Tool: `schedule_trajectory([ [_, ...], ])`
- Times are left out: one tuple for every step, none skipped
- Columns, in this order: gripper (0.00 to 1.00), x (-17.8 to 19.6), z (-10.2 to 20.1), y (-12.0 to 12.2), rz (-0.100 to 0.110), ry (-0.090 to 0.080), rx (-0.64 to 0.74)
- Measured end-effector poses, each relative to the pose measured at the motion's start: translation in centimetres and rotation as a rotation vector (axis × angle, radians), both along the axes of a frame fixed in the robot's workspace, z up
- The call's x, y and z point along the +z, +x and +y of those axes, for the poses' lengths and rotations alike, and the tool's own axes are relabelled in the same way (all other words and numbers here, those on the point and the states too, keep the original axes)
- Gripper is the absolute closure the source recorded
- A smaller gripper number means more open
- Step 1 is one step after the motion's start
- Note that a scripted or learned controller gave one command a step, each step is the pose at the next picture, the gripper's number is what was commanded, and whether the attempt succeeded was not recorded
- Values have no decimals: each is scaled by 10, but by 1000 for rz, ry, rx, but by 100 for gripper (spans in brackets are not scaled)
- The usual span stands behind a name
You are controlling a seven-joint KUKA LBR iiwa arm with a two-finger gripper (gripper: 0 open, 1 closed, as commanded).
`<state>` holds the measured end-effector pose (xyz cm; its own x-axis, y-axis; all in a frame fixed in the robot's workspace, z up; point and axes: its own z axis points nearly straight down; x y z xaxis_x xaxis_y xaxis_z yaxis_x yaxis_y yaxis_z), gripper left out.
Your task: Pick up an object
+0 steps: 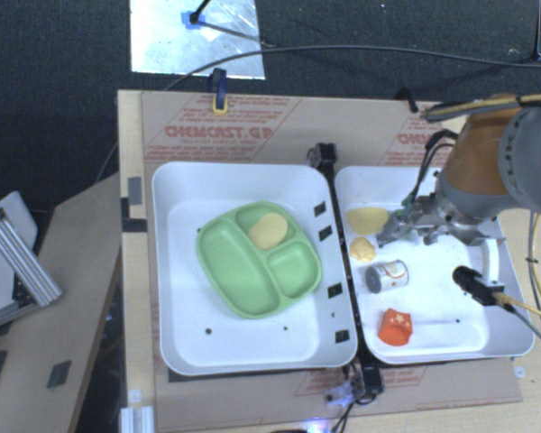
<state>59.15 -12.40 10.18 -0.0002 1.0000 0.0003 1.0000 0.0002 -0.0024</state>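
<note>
Two glossy bins [180, 242], ridged green tray [252, 264]

One camera looks at me from above the bench [252, 120], fixed, at a slant, not straight down. It stands far enough to see both white bins: the left bin [185, 332] sits near the centre of the picture, the right bin [509, 332] beside it. My arm [509, 161] enters from the picture's right side.
</note>
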Motion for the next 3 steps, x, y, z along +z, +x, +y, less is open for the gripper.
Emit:
schedule_trajectory([
  [100,14,0,2,-6,-2,0],
  [100,77,-1,9,-9,-2,4],
  [100,140,0,17,-12,-2,5],
])
